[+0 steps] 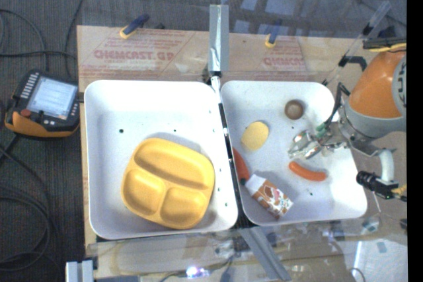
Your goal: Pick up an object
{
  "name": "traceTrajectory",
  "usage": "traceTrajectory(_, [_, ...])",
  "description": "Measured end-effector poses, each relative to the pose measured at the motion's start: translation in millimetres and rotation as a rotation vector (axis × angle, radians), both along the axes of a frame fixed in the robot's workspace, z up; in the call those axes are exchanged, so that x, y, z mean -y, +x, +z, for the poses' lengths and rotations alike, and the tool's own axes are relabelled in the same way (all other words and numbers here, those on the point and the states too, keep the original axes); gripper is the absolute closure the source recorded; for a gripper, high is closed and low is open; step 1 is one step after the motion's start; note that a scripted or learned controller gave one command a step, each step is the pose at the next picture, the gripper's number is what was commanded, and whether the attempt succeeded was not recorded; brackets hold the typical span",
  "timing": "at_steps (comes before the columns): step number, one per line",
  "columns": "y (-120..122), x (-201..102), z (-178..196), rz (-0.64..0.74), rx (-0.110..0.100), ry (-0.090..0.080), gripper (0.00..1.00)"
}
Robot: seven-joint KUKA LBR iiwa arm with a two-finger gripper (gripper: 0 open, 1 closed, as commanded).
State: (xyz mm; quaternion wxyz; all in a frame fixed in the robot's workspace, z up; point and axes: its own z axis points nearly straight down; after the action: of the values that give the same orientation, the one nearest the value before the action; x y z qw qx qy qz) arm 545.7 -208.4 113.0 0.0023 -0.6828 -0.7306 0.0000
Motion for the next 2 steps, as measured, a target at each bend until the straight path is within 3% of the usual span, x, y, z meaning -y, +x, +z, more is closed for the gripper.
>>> traceTrajectory(1, [17.1, 5.2, -19.6, -0.031, 0.012, 0.009, 0.00])
traceTrajectory(2, [18.4, 9.2, -13.2, -0.031, 0.018, 0.001, 1.00])
